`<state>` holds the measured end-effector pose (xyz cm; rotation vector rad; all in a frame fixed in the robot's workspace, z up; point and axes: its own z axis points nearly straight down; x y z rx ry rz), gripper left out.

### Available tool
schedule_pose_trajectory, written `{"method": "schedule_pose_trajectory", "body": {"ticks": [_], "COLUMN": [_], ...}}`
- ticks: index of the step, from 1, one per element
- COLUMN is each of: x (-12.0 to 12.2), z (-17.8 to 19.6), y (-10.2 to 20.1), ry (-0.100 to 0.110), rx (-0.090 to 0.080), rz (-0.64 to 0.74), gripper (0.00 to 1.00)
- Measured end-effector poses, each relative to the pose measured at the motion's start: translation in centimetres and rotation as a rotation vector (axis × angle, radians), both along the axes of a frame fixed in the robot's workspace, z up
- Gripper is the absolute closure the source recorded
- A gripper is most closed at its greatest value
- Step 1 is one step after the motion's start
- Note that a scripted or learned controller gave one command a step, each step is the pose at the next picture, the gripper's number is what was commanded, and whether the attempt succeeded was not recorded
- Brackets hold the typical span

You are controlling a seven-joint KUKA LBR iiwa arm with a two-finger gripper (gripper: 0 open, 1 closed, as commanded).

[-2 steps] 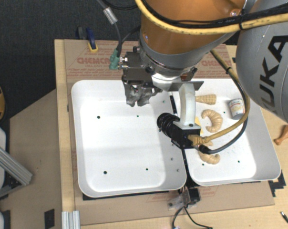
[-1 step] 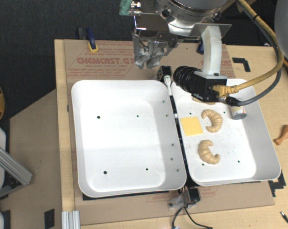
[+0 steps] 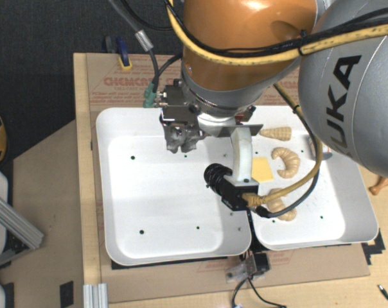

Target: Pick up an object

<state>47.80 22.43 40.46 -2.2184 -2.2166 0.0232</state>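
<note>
**Arm over the seam, nothing picked yet**

Starting at nine o'clock, the left bin sits on the worktop showing a bare white floor with only a few dark dots. Moving toward centre, the jaws hang low at about twelve o'clock of that bin, near its far rim, and from this angle I cannot tell whether they are parted or closed; nothing is visibly between them. A black fitting and a white bracket hang just right of there, over the seam between the bins. On to three o'clock: the right bin holds the candidates. A yellow square piece lies near the seam, a curled tan croissant-shaped piece just beside it, a tan cone toward the far rim, and another tan piece nearer the front, partly behind a cable.

My read: this is the approach step, no grasp made. Next, the arm needs to shift right over one piece, then descend.
</note>
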Motion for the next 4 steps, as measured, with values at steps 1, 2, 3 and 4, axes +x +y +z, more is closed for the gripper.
{"method": "schedule_pose_trajectory", "body": {"ticks": [1,2,3,4], "x": [0.1,-0.1,5.7,6.8], "z": [13.9,-4.0,-14.4,7.2], "y": [0.0,0.0,-0.1,0.0], "ry": [-0.030,0.003,-0.006,-0.035], "rx": [0.014,-0.002,0.002,0.015], "rz": [0.003,-0.001,-0.003,0.003], "gripper": [1.00,1.00,1.00,1.00]}}
